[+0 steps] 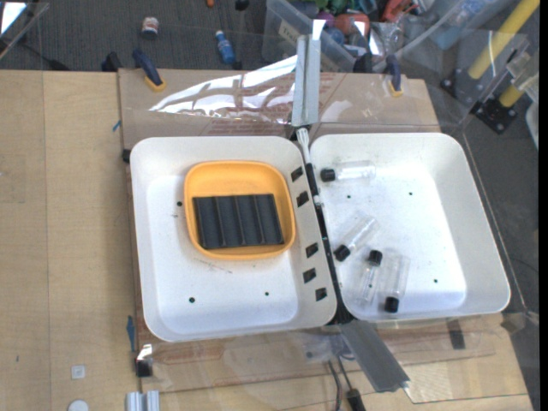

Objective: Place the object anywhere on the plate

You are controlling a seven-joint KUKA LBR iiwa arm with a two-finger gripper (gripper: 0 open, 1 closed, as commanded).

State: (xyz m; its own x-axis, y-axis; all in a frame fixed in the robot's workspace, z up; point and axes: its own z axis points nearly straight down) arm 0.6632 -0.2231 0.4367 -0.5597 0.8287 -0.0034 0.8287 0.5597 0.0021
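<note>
Pre-grasp by my read: plate (241,208) sits in left bin (163,298) with black insert (238,221) on it, four clear vials (381,281) loose in right bin (445,229), 6 to 12 o'clock, next needs a pick; claw state can't tell.

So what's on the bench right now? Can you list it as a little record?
left bin: holds an orange plate
on plate: a dark ridged block, lying flat
right bin: four clear vials with black caps
vial spots: one near the top left, three in a cluster lower down
beyond the bins: a clear tub of coloured items
</note>
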